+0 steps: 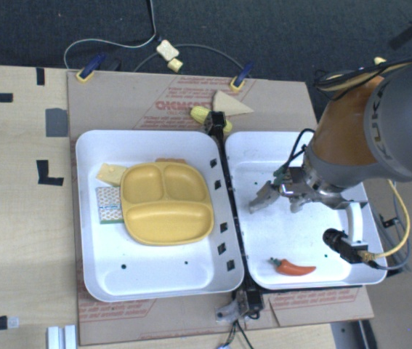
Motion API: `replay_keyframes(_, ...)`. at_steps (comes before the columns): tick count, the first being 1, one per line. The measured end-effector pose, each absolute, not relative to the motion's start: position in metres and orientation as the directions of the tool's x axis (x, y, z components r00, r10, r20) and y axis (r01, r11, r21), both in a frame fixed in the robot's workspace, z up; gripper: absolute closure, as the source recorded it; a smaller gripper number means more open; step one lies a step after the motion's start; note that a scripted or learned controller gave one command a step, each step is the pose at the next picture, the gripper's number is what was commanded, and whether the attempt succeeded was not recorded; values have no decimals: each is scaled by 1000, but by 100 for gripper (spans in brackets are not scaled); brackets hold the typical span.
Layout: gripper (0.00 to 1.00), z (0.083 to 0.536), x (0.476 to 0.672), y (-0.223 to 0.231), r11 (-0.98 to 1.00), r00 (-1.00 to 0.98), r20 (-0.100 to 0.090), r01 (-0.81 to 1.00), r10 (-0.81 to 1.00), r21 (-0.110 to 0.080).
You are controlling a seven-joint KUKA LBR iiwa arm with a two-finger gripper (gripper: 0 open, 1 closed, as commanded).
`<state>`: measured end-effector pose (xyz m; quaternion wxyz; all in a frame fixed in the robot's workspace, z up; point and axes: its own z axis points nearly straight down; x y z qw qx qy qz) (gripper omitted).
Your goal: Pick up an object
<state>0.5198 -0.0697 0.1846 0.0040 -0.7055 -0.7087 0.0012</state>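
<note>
The arm [365, 133] is reaching in from three o'clock and hanging its gripper [278, 197] over the middle of the right bin [264, 151], and the two fingers [261, 199] are standing spread apart with nothing between them, so the gripper is reading as released and empty. Judging from that, the pick is not yet made: everything from closing on an object to lifting it is waiting to be done. The nearest candidate is the small red pepper [294, 268], which is lying flat on the bin floor toward five o'clock of the gripper, near the bin's front wall and well apart from the fingers. The other candidates are sitting in the left bin [89, 195], at nine o'clock of the gripper: a yellow divided plate [168, 202] is lying in the middle, with a pale yellow piece [110, 173] and a small patterned packet [108, 203] tucked against its nine o'clock edge, both partly covered by the plate's rim. The wrist and the orange band are blocking part of the right bin's three o'clock side, so whatever may be lying there is hidden; what the packet actually is remains too small to make out.
</note>
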Motion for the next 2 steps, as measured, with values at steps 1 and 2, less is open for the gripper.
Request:
replay_keyframes(1, 0, 88, 584, -116, 0, 0, -3, 1000, 1000, 0)
replay_keyframes(2, 0, 103, 618, -198, -3, 4, -5, 1000, 1000, 3)
